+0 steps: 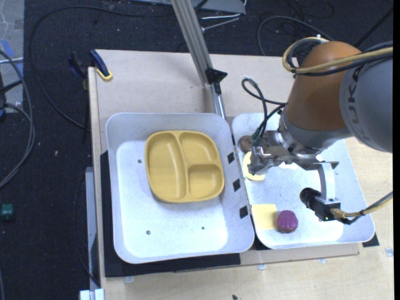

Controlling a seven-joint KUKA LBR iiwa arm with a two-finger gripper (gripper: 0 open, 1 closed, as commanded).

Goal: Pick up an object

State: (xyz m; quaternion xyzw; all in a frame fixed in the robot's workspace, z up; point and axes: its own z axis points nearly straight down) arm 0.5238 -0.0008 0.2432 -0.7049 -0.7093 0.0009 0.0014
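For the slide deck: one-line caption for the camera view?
KUKA arm's gripper low over right bin; purple object nearby, yellow tray in left bin.

The arm [337, 86] runs off the right edge, so its base end is cut away; its bulk covers most of the right bin [353, 233], hiding that bin's far wall and much of its floor; the hand [259, 157] sits low under the wrist, too crowded with cables to make out its grip; a pale yellow round thing [252, 170] peeks from beneath it, mostly hidden, its kind unclear; a brownish thing [245, 144] beside it is too small to name; the bench [156, 80] is cut off at the bottom edge.
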